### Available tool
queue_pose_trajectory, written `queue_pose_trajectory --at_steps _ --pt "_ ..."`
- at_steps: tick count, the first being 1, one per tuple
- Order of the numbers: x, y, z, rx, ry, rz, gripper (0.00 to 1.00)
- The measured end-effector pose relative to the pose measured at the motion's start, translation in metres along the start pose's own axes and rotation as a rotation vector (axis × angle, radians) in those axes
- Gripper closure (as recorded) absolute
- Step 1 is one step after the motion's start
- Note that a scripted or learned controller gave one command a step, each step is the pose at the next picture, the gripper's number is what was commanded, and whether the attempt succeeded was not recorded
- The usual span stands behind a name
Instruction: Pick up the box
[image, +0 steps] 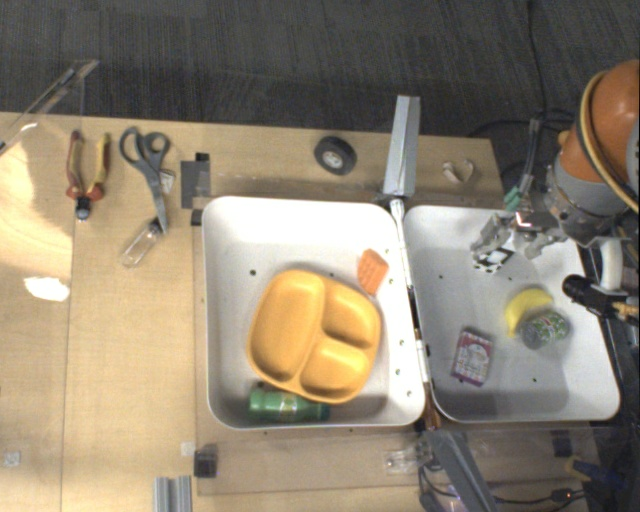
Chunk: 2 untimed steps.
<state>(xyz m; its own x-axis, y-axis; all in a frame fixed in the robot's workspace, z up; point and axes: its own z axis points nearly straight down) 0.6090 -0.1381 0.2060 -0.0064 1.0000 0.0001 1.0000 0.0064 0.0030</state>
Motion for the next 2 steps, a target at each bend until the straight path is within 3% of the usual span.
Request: queue_pose_trajectory --at_steps 1,2 --pt "0.007 -0.065 0.1 0.0 0.0 -0.002 0.0" --pt "0.047 -0.116 0.115 -0.017 -0.006 -0.094 0.0"
